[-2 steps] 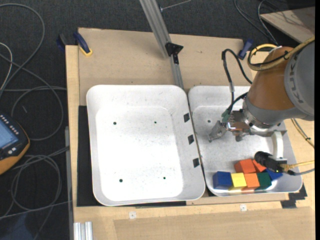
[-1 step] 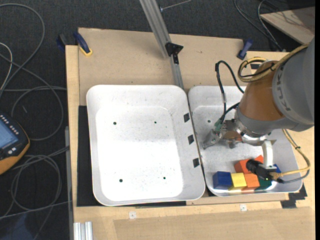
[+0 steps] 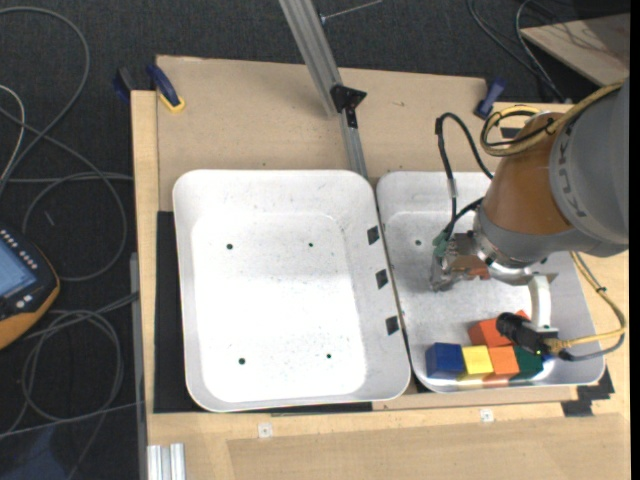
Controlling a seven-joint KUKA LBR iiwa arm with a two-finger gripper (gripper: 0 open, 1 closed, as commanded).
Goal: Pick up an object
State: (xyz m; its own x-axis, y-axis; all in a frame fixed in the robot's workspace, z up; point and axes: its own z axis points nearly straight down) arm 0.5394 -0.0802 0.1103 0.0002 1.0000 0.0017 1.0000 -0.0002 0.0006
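Nearby, coloured blocks (image 3: 480,360) crowd the right bin's (image 3: 415,218) corner below the hand (image 3: 447,271).

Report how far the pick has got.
Done: the arm has reached into the right bin, with the pincer low over its floor. In hand: nothing seen held. Left: the blue block, yellow block and orange block sit ungrasped at the bin's near edge.

Floor (image 3: 60,28): dark carpet around the surface, strewn with loose cables (image 3: 40,298)
Surface (image 3: 250,118): tan board
Pole (image 3: 318,58): grey metal, slanting over the surface's far edge
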